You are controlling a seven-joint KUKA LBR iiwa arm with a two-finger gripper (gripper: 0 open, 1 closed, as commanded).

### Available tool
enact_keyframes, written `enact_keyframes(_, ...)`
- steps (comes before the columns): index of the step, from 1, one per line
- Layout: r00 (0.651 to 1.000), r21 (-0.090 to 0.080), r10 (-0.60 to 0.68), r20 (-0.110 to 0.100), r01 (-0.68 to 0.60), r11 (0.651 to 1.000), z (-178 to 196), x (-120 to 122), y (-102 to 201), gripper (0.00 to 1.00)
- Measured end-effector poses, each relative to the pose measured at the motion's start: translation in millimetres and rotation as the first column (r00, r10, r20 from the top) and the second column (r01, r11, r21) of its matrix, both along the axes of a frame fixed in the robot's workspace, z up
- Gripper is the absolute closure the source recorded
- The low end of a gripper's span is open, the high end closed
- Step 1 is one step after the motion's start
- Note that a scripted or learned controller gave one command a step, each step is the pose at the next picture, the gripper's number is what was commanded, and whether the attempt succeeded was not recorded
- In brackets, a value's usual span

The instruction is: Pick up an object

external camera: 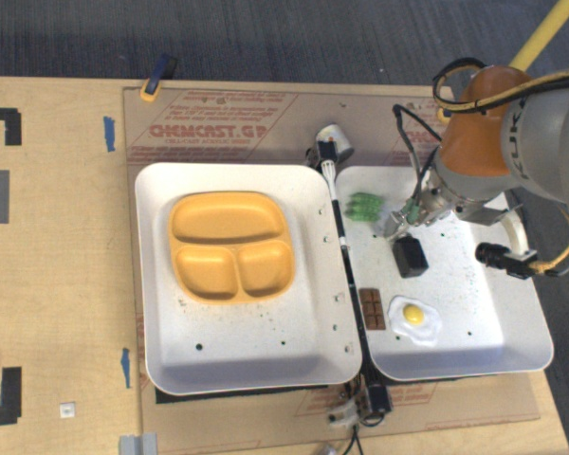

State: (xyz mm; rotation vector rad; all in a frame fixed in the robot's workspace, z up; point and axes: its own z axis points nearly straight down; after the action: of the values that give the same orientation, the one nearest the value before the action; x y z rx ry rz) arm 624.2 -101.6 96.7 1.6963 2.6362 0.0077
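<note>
A dark blue-grey floor is seen along the top, beyond a tan wooden surface [57,254] marked with black and blue tape. Two white bins sit side by side on it. The left bin [161,349] holds a yellow divided tray [232,245]. The arm [498,136] enters from three o'clock over the right bin [512,339]. Its hand [410,214] is lowered just above a black block [411,255]; whether it is clenched cannot be told. A green toy [364,207] lies at nine o'clock of the hand, a fried egg [414,318] and brown bar [373,309] towards six.
</note>
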Motion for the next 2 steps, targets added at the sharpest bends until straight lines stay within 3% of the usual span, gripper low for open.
enact_keyframes(1,1.0,0.0,0.0,-0.001,0.0,1.0,0,0,0,0.0)
enact_keyframes(2,0.996,-0.001,0.088,-0.007,-0.088,0.996,-12,-120,-10,0.0)
